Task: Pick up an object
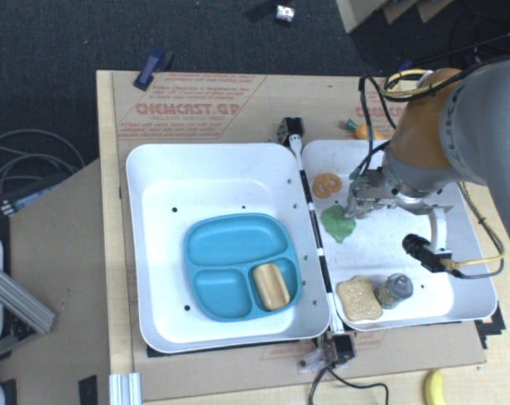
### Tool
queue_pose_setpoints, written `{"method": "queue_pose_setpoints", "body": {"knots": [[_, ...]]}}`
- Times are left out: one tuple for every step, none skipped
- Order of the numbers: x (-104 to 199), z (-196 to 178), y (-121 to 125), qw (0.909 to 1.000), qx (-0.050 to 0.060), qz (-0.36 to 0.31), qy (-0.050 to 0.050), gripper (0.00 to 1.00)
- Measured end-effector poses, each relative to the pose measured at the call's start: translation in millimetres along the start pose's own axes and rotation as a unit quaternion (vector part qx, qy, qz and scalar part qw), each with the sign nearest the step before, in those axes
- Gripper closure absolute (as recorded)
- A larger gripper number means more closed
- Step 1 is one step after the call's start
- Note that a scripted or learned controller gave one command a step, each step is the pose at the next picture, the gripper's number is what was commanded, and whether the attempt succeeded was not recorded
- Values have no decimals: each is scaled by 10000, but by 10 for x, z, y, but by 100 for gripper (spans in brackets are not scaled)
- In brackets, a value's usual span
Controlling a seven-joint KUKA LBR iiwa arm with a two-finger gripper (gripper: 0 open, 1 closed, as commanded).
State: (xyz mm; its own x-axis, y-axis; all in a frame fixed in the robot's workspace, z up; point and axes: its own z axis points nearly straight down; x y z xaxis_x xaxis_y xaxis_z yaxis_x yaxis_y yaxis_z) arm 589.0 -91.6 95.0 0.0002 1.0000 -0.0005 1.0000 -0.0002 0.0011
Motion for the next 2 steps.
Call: {"method": "queue_pose_setpoints", "body": {"knots": [[274, -919, 776, 10000, -22, -12, 1, 100], [268, -899, 764, 10000, 2, -5, 0, 0]]}}
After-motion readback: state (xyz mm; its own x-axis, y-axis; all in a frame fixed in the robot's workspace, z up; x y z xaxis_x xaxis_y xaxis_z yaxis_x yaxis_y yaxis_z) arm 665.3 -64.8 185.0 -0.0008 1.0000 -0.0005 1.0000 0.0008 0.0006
